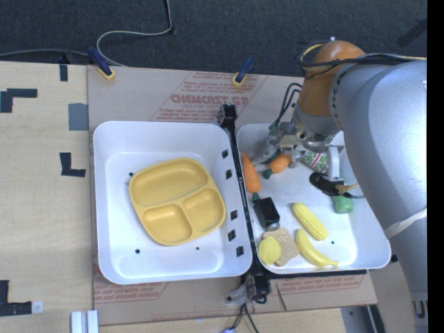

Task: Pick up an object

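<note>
Desk [41,186]: pale wood, with a cardboard sheet [201,99] under two white bins; dark floor beyond the far edge.
Left bin [111,248]: holds a yellow divided plate [177,200], lying flat near its middle.
Right bin [368,245]: holds the small things.
Arm [378,116]: grey with an orange band, reaching in from the right over the far part of the right bin.
Tool [281,155]: low over the far left of the right bin; whether it is clenched or released cannot be told.
Small orange piece [279,164]: right at the tool tip; a grasp cannot be confirmed.
Carrot [250,174]: along the bin's left wall, just left of the tool.
Black block [266,211]: nearer than the carrot.
Corn cob [309,220]: mid bin.
Banana [316,250]: near edge, beside a round yellow and tan item [276,248].
Green piece [343,203]: right side, under the arm.
</note>
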Controlling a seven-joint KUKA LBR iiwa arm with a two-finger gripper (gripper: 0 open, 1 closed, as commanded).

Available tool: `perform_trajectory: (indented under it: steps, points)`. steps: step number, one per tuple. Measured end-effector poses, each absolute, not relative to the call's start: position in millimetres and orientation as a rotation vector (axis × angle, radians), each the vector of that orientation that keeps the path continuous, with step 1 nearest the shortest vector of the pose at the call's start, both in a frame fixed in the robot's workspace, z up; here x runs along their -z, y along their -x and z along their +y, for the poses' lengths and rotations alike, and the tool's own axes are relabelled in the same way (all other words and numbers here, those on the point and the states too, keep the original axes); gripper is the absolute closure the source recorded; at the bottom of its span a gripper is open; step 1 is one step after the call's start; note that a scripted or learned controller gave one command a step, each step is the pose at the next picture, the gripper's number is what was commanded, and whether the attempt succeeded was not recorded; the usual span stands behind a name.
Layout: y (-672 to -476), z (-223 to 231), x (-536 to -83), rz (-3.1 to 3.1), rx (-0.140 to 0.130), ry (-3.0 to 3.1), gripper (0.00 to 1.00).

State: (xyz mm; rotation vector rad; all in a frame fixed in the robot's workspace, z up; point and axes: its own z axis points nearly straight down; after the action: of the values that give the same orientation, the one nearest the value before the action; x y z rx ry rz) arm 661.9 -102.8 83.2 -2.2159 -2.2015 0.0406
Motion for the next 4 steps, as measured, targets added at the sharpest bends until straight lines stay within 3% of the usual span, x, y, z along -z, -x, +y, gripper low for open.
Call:
perform_trajectory:
  steps: [4]
  points:
    - [-662.2, -102.7, -83.3, -2.202, -0.039, 2.215, 0.0]
